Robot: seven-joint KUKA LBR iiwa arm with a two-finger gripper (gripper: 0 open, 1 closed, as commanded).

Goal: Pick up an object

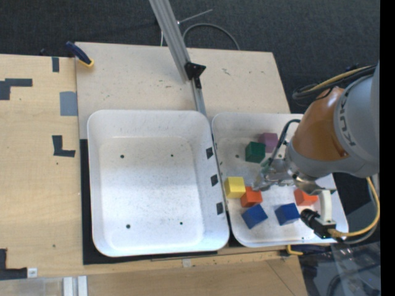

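Observation:
The right bin [225, 128] holds several small blocks. A green block [255, 152] and a purple block [269, 140] lie toward its back. A yellow block [235, 185] sits at the left wall, touching an orange block [250, 197]. Two blue blocks [253, 216] [287, 213] lie near the front edge, with another orange block [304, 197] to their right. My gripper [265, 179] hangs low in the middle of this bin, just above and to the right of the first orange block and in front of the green one. The wrist hides what lies under it.
The left bin [99, 128] stands beside the right one, sharing a raised rim. A slanted metal rail [176, 36] runs from the top down to the bins' junction. A blue and yellow tool [79, 53] lies on the bench at back left. Cables trail at the right.

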